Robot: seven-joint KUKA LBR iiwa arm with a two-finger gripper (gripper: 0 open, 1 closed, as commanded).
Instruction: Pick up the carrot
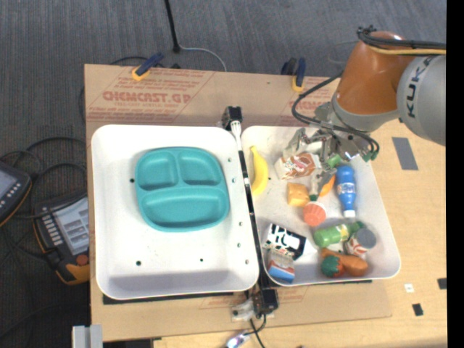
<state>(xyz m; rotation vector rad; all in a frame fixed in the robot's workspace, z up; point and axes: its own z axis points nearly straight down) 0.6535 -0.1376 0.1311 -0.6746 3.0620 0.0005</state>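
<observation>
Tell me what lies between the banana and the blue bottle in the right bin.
In the camera view, between the banana and the blue bottle lie a yellow block and the carrot.

Arm [384, 78] reaches in from right, end effector [317, 153] low over far end of right bin [384, 227]. Carrot [325, 187] lies just below it, btwn yellow block [296, 193] & blue bottle [346, 189]. Banana [257, 170] by bin's left wall. Teal tray [181, 188] in left bin [116, 216].
</observation>
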